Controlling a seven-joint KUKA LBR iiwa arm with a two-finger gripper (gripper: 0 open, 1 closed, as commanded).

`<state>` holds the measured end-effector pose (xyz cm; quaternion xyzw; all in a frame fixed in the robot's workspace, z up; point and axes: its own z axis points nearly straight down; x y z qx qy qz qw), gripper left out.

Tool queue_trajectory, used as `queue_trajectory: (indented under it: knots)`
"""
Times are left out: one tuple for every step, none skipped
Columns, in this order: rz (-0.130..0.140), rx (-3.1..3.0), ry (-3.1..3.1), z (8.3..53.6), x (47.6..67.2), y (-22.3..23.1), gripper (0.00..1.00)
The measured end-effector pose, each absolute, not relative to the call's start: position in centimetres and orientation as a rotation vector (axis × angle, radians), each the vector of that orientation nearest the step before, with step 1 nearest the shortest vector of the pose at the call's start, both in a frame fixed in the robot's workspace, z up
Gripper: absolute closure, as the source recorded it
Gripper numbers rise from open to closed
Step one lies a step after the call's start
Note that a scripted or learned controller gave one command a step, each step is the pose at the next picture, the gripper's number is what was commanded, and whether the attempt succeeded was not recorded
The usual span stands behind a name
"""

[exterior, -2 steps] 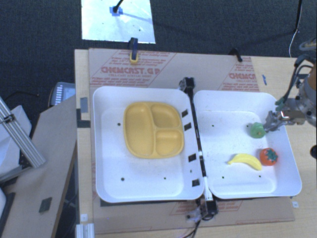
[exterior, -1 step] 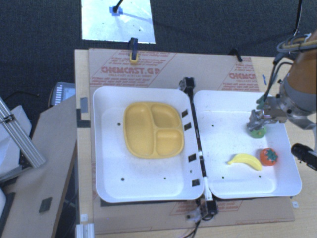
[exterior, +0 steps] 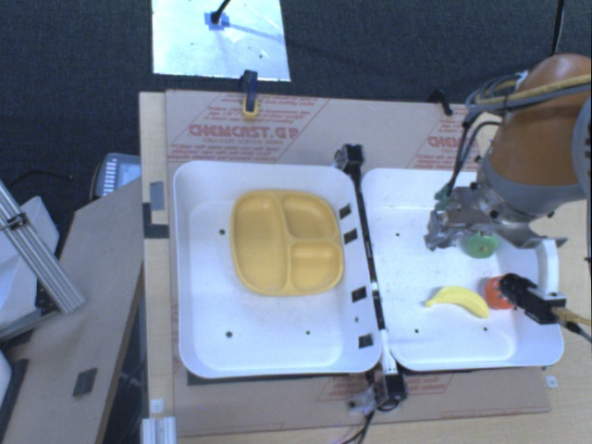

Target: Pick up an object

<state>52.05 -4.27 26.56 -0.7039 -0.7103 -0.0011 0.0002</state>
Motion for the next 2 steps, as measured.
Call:
queue_trajectory:
  knots:
    - [-0.005, -2.209, -2.233, 26.5, 52.6, 1.5, 1.0]
    - [-0.003, -2.209, -2.232, 25.8, 52.3, 7.0, 1.0]
